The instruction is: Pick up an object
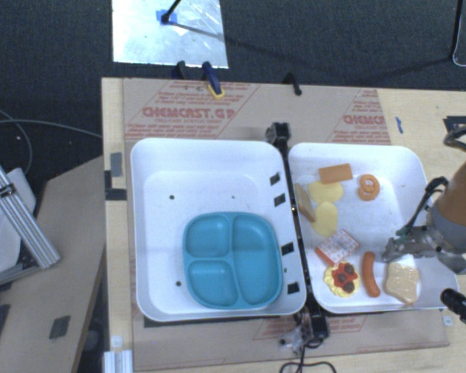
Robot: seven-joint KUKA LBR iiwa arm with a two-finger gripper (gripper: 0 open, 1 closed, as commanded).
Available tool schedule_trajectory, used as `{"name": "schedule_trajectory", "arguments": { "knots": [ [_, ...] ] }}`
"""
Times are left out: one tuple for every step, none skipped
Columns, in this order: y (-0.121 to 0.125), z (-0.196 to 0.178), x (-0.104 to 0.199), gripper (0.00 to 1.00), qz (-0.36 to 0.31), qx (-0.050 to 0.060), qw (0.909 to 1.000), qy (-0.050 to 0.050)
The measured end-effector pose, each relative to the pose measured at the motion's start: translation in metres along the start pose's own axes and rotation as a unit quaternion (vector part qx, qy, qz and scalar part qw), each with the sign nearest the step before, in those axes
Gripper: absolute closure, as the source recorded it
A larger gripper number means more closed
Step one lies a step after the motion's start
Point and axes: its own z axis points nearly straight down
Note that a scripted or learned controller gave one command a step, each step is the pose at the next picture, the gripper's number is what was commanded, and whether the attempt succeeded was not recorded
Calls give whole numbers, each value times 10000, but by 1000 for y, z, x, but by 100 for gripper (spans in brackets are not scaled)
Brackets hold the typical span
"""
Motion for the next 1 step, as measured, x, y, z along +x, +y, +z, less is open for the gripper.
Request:
{"name": "schedule_trajectory", "arguments": {
  "knots": [
    [0,0,0,100,0,0,10000,0]
  ]
}}
